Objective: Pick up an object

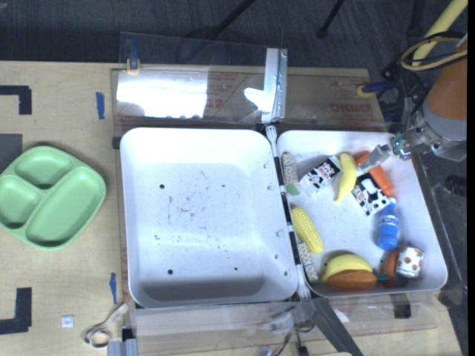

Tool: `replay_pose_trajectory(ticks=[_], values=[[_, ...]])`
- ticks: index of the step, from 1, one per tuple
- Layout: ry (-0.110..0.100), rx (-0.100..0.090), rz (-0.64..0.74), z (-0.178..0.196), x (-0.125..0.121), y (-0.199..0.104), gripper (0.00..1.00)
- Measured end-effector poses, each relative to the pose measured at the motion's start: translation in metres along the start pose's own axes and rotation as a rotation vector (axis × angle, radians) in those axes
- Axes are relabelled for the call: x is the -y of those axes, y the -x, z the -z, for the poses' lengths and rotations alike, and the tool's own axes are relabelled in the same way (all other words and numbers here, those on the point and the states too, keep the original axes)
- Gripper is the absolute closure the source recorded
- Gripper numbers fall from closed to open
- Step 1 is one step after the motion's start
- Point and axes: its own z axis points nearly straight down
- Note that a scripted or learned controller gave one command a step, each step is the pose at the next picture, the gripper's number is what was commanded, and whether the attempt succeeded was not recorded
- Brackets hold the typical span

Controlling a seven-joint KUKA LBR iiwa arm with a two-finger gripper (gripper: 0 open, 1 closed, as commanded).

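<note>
The right bin (430, 239) holds several toys. A yellow banana (345, 175) lies between two black-and-white cow-patterned blocks (320, 175) (369, 196). An orange carrot-like piece (379, 176) sits beside them, and a blue bottle (387, 229) lies lower down. A corn cob (306, 228) rests along the bin's left wall. A yellow and orange fruit (347, 270) and a small white and red toy (410, 261) lie at the front. My gripper (393, 150) hangs over the bin's far right corner, just above the carrot-like piece, and I see nothing held in it.
The left bin (200, 213) stands beside the right one. A green divided plate (48, 195) rests on the wooden bench at far left. A clear panel (193, 87) stands behind the bins. Cables and the arm's orange band (453, 99) crowd the upper right.
</note>
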Motion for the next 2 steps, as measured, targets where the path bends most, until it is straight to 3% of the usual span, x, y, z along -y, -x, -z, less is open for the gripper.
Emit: replay_pose_trajectory(ticks=[2], values=[[-0.001,0.0,0.03,-0.0001,0.0004,0.0005,0.0]])
